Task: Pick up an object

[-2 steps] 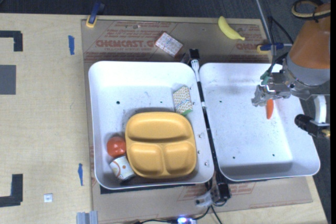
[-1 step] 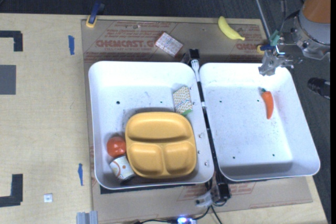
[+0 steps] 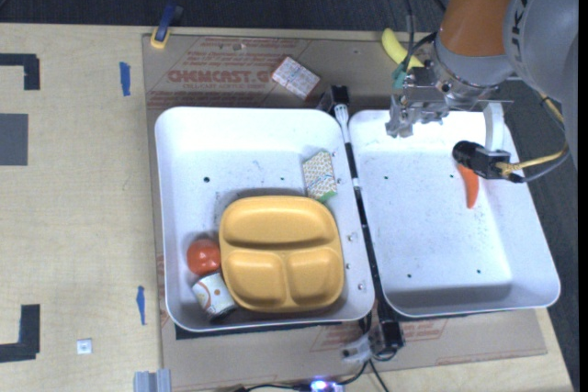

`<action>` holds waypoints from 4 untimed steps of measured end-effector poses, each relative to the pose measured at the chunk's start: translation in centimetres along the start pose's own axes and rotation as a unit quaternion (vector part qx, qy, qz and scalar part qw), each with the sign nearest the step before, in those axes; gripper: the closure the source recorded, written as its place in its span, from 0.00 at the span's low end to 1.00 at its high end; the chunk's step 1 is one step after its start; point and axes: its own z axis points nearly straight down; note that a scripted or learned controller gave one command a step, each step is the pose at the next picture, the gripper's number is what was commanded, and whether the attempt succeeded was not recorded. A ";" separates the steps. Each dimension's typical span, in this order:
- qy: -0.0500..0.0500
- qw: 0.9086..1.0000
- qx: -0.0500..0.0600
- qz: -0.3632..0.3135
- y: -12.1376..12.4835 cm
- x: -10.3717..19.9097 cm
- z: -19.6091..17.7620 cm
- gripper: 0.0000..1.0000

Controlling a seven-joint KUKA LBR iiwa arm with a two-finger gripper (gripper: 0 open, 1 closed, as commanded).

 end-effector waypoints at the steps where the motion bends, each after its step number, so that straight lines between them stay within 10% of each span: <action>1: 0.000 1.000 -0.001 0.001 -12.7 -4.5 -2.7 1.00; 4: 0.000 1.000 0.000 0.001 -16.1 0.0 0.6 1.00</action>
